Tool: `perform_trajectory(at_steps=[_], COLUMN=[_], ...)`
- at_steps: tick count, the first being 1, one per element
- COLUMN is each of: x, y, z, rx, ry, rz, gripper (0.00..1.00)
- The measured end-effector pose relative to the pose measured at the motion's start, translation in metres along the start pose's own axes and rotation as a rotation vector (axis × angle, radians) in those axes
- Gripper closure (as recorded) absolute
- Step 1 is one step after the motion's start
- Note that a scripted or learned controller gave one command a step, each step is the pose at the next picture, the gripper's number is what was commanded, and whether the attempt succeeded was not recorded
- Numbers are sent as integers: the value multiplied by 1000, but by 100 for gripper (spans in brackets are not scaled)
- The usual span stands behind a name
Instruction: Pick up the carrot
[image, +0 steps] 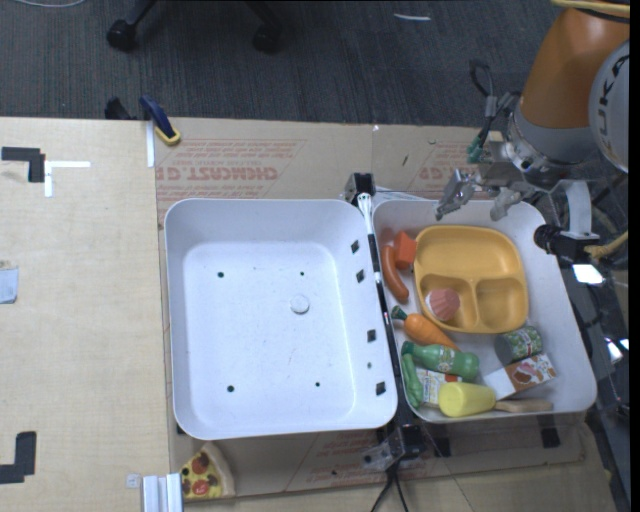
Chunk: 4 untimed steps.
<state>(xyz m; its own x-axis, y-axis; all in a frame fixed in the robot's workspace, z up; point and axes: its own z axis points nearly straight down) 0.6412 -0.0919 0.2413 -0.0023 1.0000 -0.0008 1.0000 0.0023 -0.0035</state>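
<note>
Currently the carrot (431, 329) is found in the right bin (572, 345), lying flat just below the lower left corner of the yellow divided tray (471, 275) and just above the green bottle (440, 360), its thick end pointing toward the divider between the bins and its taper running down to the right. It is judged to be a toy of hard plastic: light, stiff and rather smooth, so that it may be expected to roll or slip if it is pinched near the narrow tip. A hold across the thick middle, with the fingers set square to its long axis, is thought the safest (the tray rim on one side and the bottle on the other leave little room for the fingers to descend). Close by, an orange-red sausage-like piece (394, 275) lies along the left wall, and could be mistaken for the target. A yellow lemon-shaped item (466, 399) and two small packets (524, 358) are seen in the lower part of the bin. The left bin (265, 310) lies beside it. The gripper (478, 198) is held above the far rim of the right bin, well apart from the carrot, its fingers spread apart and nothing seen between them.
</note>
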Motion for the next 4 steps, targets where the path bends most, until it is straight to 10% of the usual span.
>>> perform_trajectory(at_steps=[1, 2, 4], x=[-1, -11, -39], y=[-19, -75, -19], z=[109, 131, 147], rx=[-3, -55, -13], ry=[-1, -14, 35], rz=[-252, -222, -34], gripper=[0, 0, 0])
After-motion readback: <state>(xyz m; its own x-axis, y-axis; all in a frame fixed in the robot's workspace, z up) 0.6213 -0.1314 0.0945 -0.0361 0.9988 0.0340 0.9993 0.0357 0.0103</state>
